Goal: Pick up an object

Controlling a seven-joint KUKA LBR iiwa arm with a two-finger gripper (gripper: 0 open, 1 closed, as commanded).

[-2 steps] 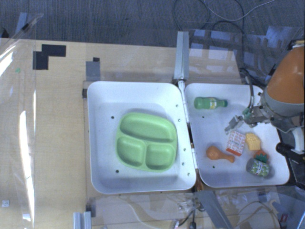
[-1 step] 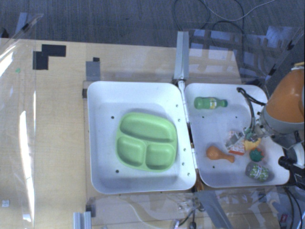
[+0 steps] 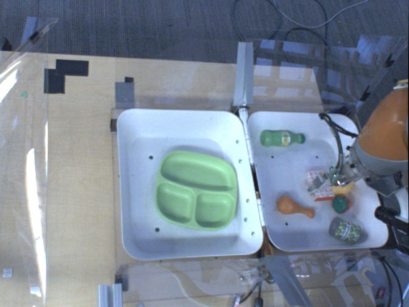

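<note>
The right bin [image 3: 287, 235] holds several small objects. A green bottle [image 3: 282, 138] lies on its side near the far wall. An orange drumstick-shaped toy [image 3: 294, 206] lies in the middle. A crinkled silver and red wrapper [image 3: 316, 180] sits right of centre, with a yellow piece [image 3: 344, 187] and a green and red round item [image 3: 340, 203] beside it. A green patterned can [image 3: 346, 230] lies near the front right corner. My gripper [image 3: 337, 175] is low in the right bin, directly over the wrapper and the yellow piece, and the wrist hides part of them.
The left bin [image 3: 134, 171] holds a green divided plate [image 3: 196, 189]. A metal divider runs between the two bins. The arm's grey body and orange band [image 3: 386, 133] overhang the right bin's right side. Cables trail along the far edge and the front edge.
</note>
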